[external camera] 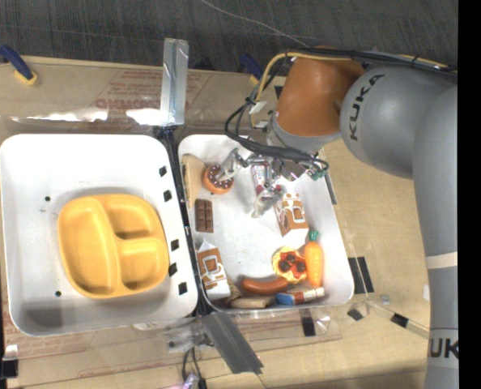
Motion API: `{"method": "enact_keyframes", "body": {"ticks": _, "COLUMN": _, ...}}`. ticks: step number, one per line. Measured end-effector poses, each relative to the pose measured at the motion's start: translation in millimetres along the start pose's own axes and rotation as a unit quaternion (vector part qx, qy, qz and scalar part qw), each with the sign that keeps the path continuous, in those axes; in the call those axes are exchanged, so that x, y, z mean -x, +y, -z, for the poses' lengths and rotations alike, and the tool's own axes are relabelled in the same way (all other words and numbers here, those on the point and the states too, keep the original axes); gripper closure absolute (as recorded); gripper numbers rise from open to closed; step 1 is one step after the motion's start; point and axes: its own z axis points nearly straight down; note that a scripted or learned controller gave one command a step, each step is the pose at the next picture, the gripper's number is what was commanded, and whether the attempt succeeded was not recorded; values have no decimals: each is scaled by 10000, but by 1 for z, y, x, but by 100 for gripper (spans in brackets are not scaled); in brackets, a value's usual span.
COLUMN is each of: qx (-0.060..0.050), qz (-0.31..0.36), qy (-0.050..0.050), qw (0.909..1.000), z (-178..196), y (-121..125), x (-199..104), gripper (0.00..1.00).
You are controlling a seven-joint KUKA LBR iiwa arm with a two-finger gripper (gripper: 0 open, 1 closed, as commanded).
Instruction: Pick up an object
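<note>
1. My fingers (265,191) hang low in the right bin (338,241); I cannot tell how far apart they stand.
2. The left bin (22,185) carries a yellow divided tray (111,243).
3. In my bin: chocolate bar (204,215), donut (219,178), sausage (263,284), carrot (314,262).

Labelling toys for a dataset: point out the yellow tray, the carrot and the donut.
yellow tray (111,243), camera view, its centre divider.
carrot (314,264), camera view, mid orange body.
donut (219,178), camera view, its frosted ring.
</note>
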Motion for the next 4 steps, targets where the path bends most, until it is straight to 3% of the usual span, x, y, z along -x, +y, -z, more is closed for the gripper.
{"method": "enact_keyframes", "body": {"ticks": 1, "qx": 5, "qz": 1532, "qy": -74, "qw": 9882, "z": -1, "y": -33, "x": -42, "gripper": 0}}
{"method": "enact_keyframes", "body": {"ticks": 2, "qx": 15, "qz": 1185, "qy": -88, "qw": 9929, "z": -3, "y": -17, "x": -68, "gripper": 0}}
{"method": "enact_keyframes", "body": {"ticks": 3, "qx": -1, "qz": 1203, "qy": -90, "qw": 9927, "z": 9, "y": -17, "x": -67, "gripper": 100}}
{"method": "enact_keyframes", "body": {"ticks": 4, "qx": -30, "qz": 886, "qy": -77, "qw": 9960, "z": 115, "y": -4, "x": -46, "gripper": 100}}
